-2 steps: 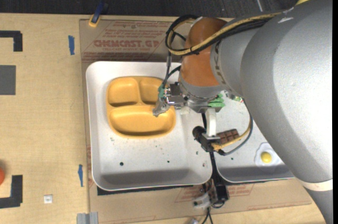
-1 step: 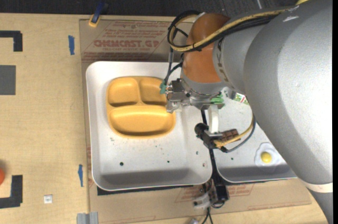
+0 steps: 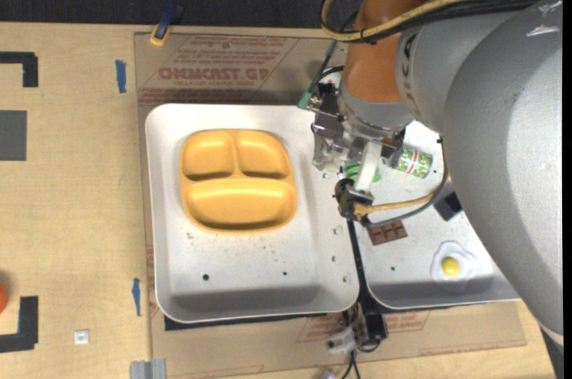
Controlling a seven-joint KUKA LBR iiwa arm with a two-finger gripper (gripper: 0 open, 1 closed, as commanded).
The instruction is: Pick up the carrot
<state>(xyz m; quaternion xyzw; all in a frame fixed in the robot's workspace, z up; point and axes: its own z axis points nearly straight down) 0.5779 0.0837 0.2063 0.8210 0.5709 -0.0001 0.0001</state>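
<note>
You are working blind on the carrot: you cannot tell where it is lying, perhaps beneath the arm over the right bin [image 3: 420, 298]. The end effector [image 3: 347, 161] is hovering at the bins' shared wall, and you cannot tell whether it is apart or together, so it is risking closing on nothing or on the green-labelled can [image 3: 414, 161]. The chocolate bar [image 3: 389, 232], toy fried egg [image 3: 451, 265] and yellow divided plate [image 3: 239, 179] are sitting nearby, and a black cable [image 3: 355, 256] is crowding the approach.

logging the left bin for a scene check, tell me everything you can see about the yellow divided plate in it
The yellow plate is a rounded-rectangle dish that looks like smooth, slightly glossy plastic. Raised ridges split it into three sections: two smaller ones along the far side and one long one nearer the camera. It lies flat, right way up, in the far-left part of the left bin, resting on the bin floor. Nothing sits in its sections, and nothing else touches it.
</note>
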